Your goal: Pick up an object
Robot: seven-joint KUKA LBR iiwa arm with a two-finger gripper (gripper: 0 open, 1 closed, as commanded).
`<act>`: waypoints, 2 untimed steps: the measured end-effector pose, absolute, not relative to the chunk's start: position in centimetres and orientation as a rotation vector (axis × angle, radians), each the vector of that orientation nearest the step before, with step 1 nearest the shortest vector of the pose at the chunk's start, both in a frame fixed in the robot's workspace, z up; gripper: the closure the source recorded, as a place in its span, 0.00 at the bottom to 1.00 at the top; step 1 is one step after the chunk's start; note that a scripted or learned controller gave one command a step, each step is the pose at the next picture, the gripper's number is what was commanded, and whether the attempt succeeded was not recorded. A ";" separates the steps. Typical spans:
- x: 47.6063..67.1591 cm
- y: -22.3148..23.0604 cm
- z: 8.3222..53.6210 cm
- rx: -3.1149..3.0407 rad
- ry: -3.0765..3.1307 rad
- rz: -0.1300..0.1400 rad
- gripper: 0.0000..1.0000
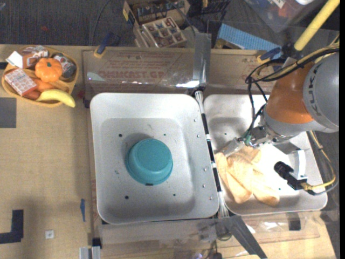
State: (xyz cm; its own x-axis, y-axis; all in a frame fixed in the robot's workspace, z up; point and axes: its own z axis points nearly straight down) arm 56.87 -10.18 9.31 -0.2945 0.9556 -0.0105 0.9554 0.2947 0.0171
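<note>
Over the right-hand white bin point(237, 109), a grey KUKA arm point(318, 99) with an orange band reached in from the right side of the frame, its wrist bent down toward the bin's middle. The gripper point(237, 147) sat low at the left-centre of that bin, right at the upper edge of a crumpled tan cloth point(245, 174) that lay across the bin's lower half. Whether the tool was open, closed or pinching the cloth could not be told from this slanted overhead view, since the fingertips blended into the fabric and the metal parts around them. A black, cable-fed part point(288, 174) hung off the wrist toward the lower right, above the cloth's right side.

The left-hand white bin point(108, 123) held a single teal bowl point(150, 161), turned upside down and resting a little below the bin's centre, well apart from the arm. The two bins stood side by side, their rims touching along the middle of the frame.

At the upper left of the frame, on the tan bench top point(43, 171), a shallow basket point(11, 85) carried toy food, among it a small orange pumpkin point(48, 69) and a yellow banana point(56, 96) lying along the basket's lower edge. Cardboard and clear sheeting point(143, 72) lined the back of the bins, with cluttered boxes point(159, 23) beyond at the top centre.
</note>
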 end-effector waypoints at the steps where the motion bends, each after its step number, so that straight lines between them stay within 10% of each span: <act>1: 57.0 -10.0 10.4 1.856 2.512 0.021 1.00; 2: 57.0 -10.0 10.4 1.857 2.512 0.021 0.00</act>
State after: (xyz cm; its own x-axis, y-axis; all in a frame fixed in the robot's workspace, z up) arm 57.00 -10.04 10.41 -0.2933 0.9560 -0.0068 0.9558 0.2933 0.0214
